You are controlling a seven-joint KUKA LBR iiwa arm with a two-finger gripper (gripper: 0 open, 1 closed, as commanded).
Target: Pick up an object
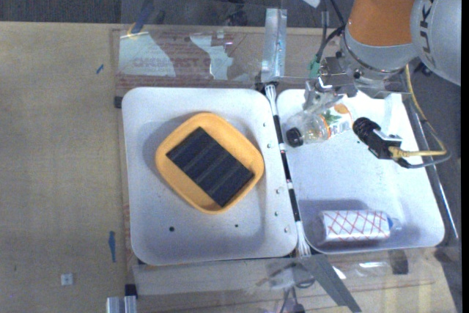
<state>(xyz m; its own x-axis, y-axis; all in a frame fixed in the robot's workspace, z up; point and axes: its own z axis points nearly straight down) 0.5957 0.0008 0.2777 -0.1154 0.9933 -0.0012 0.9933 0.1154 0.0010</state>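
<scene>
Hovering hand [320, 102] over clear bottle [316, 128], right bin [366, 187], grip state unclear.

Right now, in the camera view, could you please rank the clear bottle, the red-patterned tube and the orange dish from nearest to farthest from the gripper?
Measured from the gripper:
1. Clear bottle, directly under it at the top of the right bin.
2. Orange dish, in the middle of the left bin.
3. Red-patterned tube, at the right bin's near edge, only slightly farther than the dish.

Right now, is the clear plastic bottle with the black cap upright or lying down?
Lying down. The clear plastic bottle rests on its side in the right white bin, black cap pointing left toward the divider, beneath the gripper.
</scene>
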